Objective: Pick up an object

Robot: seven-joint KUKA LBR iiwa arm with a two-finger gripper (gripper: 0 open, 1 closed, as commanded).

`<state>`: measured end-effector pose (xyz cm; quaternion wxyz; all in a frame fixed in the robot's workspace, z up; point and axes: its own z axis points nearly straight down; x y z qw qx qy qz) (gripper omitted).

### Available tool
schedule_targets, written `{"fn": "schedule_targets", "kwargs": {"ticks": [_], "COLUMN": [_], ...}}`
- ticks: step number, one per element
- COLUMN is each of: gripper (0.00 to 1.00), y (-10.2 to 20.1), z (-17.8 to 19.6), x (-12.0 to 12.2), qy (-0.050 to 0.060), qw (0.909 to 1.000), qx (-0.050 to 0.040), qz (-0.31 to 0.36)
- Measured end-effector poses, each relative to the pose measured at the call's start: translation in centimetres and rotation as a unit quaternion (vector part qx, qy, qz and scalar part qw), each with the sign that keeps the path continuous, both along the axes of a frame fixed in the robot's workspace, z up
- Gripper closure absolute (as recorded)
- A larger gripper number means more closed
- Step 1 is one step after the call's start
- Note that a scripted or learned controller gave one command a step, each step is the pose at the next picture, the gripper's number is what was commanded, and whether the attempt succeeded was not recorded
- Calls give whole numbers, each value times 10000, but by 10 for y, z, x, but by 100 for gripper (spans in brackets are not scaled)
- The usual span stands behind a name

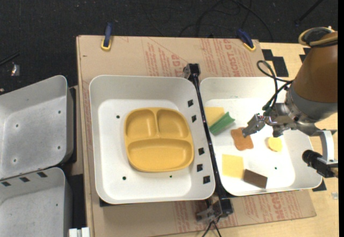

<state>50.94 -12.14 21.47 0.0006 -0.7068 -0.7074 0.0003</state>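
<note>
The right bin (279, 185) holds several small items. A yellow wedge (214, 114) and a green piece (222, 123) lie at its left. An orange-brown piece (243, 139) is in the middle, with a small yellow round piece (274, 144) to its right. Nearer the front lie a pale yellow square (232, 165) and a dark brown block (255, 178). My gripper (264, 127) hangs over the middle of this bin, open. One fingertip stands just above the orange-brown piece, the other above the yellow round piece. Between the fingers I see nothing but white bin floor.
The left bin (107, 177) holds a yellow divided plate (159, 139). A black divider (203, 134) with clips runs between the bins. The arm (317, 80) covers the right bin's far right corner. White panels (32, 123) lie left of the bench.
</note>
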Motion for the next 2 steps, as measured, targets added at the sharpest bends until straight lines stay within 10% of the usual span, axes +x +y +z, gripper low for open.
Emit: {"fn": "schedule_targets", "kwargs": {"ticks": [2], "gripper": [0], "y": [-7], "z": [-102], "x": [-16], "qy": [27], "qw": [10000], "qx": [5], "qz": [-18]}}
